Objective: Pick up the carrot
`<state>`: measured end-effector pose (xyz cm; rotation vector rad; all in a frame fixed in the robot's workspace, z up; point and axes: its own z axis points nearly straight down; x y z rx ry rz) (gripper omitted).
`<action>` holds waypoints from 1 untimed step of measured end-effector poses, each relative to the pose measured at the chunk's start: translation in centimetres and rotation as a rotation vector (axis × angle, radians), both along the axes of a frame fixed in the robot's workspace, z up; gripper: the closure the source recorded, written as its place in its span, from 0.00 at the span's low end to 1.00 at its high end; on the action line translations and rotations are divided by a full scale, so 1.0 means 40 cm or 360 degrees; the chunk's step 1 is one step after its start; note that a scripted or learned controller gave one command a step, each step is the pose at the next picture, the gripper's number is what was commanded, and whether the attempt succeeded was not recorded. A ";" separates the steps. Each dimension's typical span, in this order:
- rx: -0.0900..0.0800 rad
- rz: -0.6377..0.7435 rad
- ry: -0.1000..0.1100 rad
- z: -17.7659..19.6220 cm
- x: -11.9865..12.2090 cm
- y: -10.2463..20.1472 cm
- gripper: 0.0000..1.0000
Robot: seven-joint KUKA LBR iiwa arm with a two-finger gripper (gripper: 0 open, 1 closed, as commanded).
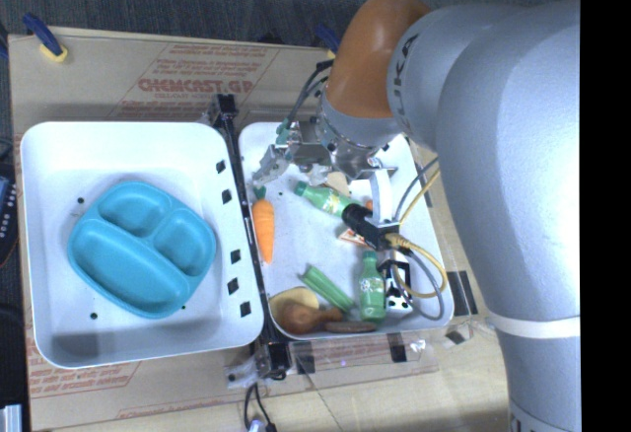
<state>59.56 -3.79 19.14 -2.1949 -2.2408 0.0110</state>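
The orange carrot (263,231) lies in the right bin (434,223), lengthwise against its left wall, with its green stub pointing to the far side. My gripper (269,166) hangs at the bin's far left corner, just beyond the carrot's top end and apart from it. Nothing shows in the gripper. The grey arm with its orange band covers the far right part of this bin.
A blue divided plate (143,248) sits in the left bin (59,149). Near the carrot lie a green bottle (323,197), a second green bottle (371,288), a green stick-shaped item (326,288) and a brown-yellow item (301,313). Yellow and black cables (419,257) loop over the bin's right side.
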 end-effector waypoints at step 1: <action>0.0000 0.0000 0.0000 0.000 0.000 0.000 0.00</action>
